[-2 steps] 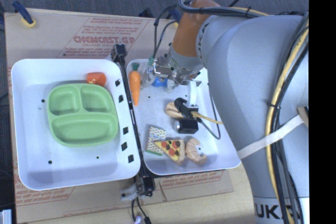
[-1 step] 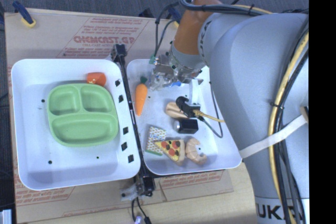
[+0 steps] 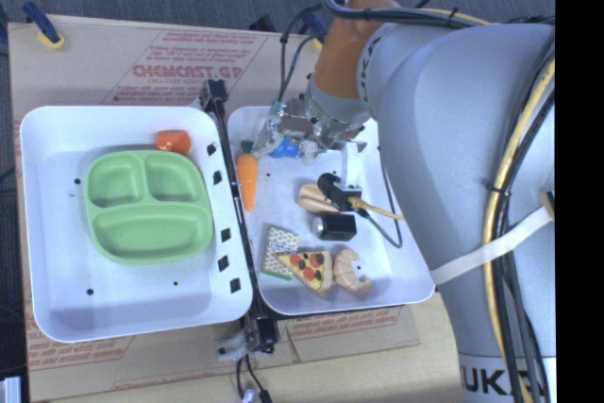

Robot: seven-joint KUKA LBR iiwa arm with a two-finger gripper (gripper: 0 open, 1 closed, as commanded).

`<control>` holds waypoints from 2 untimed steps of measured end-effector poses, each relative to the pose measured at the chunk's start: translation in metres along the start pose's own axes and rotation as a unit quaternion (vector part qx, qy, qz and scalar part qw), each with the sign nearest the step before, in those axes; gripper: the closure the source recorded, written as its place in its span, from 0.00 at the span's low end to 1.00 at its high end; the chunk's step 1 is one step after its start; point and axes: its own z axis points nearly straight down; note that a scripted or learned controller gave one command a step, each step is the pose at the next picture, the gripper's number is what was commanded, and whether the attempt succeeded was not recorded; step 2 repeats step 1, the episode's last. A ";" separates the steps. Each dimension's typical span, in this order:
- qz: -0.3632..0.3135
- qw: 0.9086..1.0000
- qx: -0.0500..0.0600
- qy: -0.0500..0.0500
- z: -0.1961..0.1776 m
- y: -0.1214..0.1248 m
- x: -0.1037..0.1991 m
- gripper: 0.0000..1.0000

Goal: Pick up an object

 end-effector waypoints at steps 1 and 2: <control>0.000 1.000 0.000 0.000 0.000 0.000 0.000 0.00; 0.000 1.000 0.000 0.000 0.000 0.000 0.000 0.00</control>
